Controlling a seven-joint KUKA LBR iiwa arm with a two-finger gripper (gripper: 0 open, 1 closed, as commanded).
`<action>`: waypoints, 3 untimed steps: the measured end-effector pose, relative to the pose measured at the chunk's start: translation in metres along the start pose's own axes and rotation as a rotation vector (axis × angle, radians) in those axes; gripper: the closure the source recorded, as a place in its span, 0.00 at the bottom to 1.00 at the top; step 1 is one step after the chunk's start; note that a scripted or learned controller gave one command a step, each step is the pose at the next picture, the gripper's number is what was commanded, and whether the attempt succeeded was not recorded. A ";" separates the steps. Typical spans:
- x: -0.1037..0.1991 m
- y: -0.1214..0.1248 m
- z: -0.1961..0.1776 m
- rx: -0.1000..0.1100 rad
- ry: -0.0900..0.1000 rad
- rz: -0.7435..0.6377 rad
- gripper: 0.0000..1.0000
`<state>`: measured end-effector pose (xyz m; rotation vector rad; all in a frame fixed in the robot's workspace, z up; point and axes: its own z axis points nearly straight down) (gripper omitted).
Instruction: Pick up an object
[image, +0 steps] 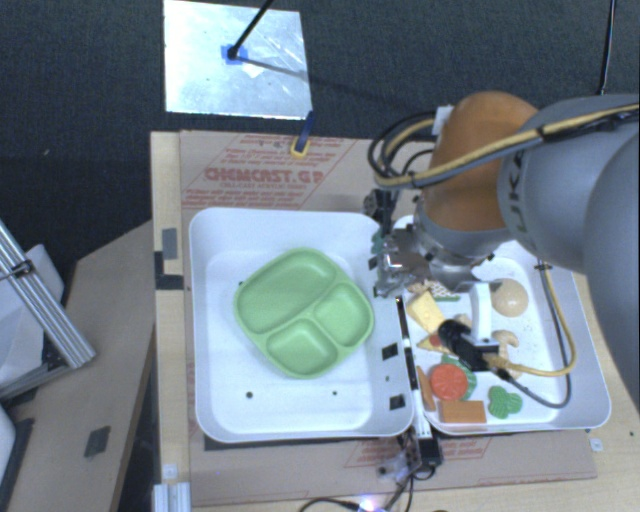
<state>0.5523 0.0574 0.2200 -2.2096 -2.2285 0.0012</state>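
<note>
You have the gripper (393, 275) low over the far left corner of the right bin (585, 385), right at the wall where the two bins meet, with the grey arm (575, 190) reaching in from the right and covering the far part of that bin. From this angle you cannot tell whether the gripper is spread or closed, and nothing shows held in it. The things you could pick lie in the right bin: a yellow wedge (424, 310) just near of the gripper, a pale round piece (510, 297) to its right, a small tan piece (506, 339) near of that, and along the near side a red round piece (448, 381), an orange block (462, 411) touching its near edge, and a green leafy piece (505, 403) beside the block. In the left bin (215, 400) you have a green divided plate (303, 312) lying flat near the middle. Both bins sit on a cardboard sheet (260, 172) on the counter (110, 330).
</note>
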 end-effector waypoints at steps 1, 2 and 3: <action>0.007 -0.004 -0.006 -0.004 -0.001 0.001 1.00; 0.021 0.009 -0.001 -0.005 -0.001 0.001 1.00; 0.010 0.008 -0.011 -0.004 -0.001 0.007 1.00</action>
